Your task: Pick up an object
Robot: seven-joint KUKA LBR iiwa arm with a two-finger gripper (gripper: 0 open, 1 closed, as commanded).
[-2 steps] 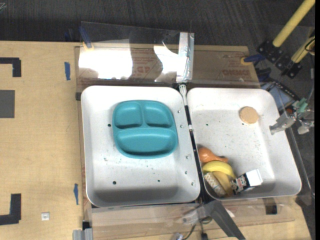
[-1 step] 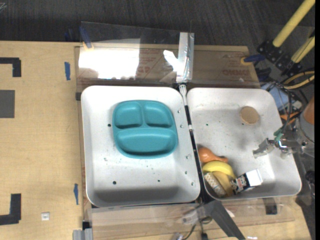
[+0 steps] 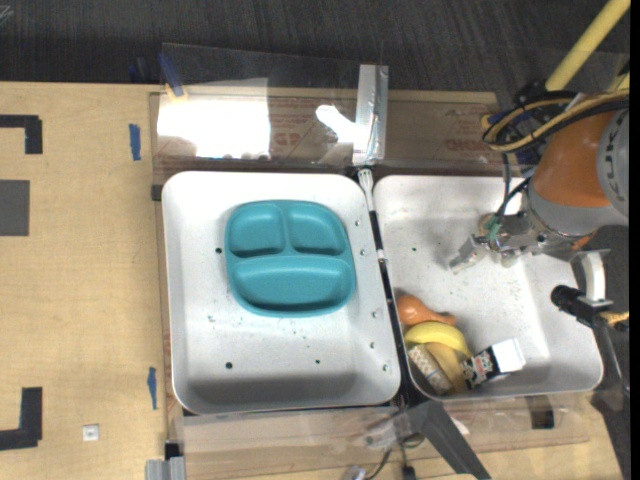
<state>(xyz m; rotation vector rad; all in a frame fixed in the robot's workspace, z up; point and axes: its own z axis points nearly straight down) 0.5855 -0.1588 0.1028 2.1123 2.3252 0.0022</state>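
On the tabletop's right bin (image 3: 560,368), we see the banana (image 3: 440,339) (near corner) well apart from the fingers (image 3: 480,248), whose spread we cannot tell.

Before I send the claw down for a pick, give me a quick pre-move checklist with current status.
1. Targets present: ok, banana, orange fruit and small white box lie at the right bin's near-left corner.
2. Claw above targets: not ok, it hangs over bare floor farther back.
3. Claw carrying nothing: ok.
4. Finger opening: cannot tell.
5. Targets separated: not ok, they are clustered against the wall.
6. Left bin: holds only the teal divided plate.
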